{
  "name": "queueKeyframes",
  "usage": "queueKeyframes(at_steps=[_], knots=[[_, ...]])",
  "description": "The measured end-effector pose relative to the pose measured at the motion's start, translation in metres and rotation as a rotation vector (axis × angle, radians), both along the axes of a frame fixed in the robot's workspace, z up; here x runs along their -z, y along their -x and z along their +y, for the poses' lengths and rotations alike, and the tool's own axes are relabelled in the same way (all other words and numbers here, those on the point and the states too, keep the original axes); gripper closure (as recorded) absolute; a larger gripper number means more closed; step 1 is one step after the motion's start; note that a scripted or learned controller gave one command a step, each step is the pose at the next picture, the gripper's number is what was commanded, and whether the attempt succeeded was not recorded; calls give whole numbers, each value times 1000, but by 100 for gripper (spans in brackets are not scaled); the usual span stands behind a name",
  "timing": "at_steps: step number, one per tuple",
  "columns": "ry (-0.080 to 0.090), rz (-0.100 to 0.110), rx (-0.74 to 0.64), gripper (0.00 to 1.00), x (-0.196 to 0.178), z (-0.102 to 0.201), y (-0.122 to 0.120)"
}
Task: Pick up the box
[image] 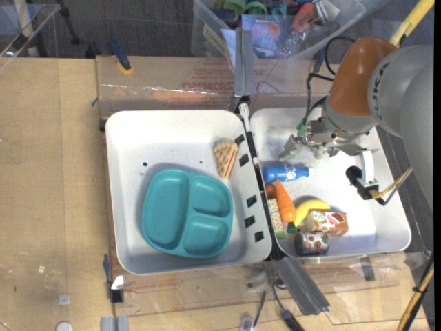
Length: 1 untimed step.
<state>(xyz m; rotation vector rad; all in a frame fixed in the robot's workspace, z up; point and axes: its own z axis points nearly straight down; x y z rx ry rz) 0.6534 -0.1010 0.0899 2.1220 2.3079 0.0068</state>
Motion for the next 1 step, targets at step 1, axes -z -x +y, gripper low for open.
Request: queueKeyframes(at_steps=[1], knots=[[2, -4, 4, 100, -11, -2, -1]])
